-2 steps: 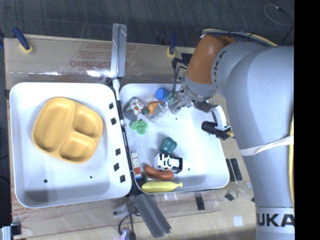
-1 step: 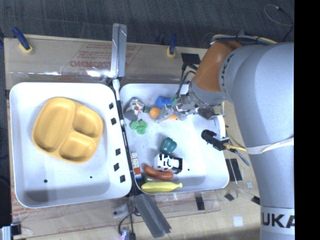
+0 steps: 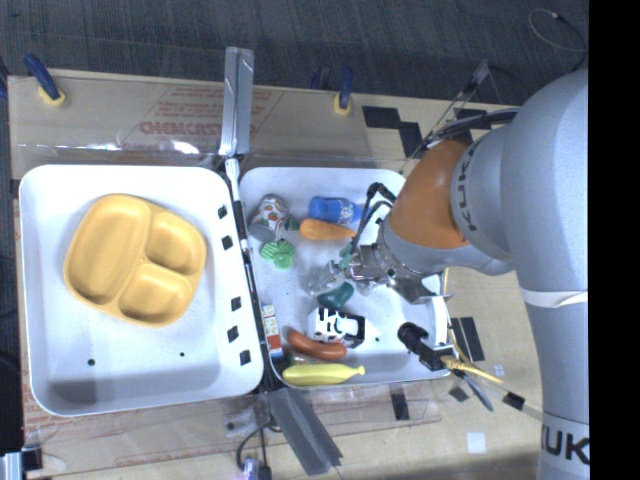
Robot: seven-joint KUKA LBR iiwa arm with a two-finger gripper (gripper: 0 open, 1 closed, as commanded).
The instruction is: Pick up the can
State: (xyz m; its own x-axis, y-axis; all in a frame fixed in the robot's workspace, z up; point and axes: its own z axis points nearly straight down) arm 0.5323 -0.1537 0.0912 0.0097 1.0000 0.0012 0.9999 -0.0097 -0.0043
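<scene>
A grey KUKA arm with an orange band (image 3: 430, 200) reaches from three o'clock over the right bin (image 3: 400, 183), its gripper (image 3: 345, 268) low among a clutter of toy groceries; whether it is spread or closed cannot be told from this slant, and nothing is seen held in it. The can (image 3: 270, 215), a small patterned cylinder, lies near the bin's ten o'clock corner, close to the wall dividing the two bins, with a green leafy toy (image 3: 279, 254) just beside it at six o'clock and an orange carrot (image 3: 325, 231) close at four o'clock. A blue item (image 3: 333, 209) sits at the carrot's twelve o'clock. A teal piece (image 3: 337, 294) lies just under the tool, with a black-and-white item (image 3: 338, 324), a red sausage (image 3: 316, 346) and a yellow banana (image 3: 322, 373) toward six o'clock. The left bin (image 3: 40, 298) holds a yellow three-part tray (image 3: 135, 258). The tool appears apart from the can, so a clean pick likely calls for travel toward ten o'clock, centring over the can's body, and descending clear of the wall and the green toy so only the can is squeezed. The nearness of the dividing wall looks like the main hazard.
</scene>
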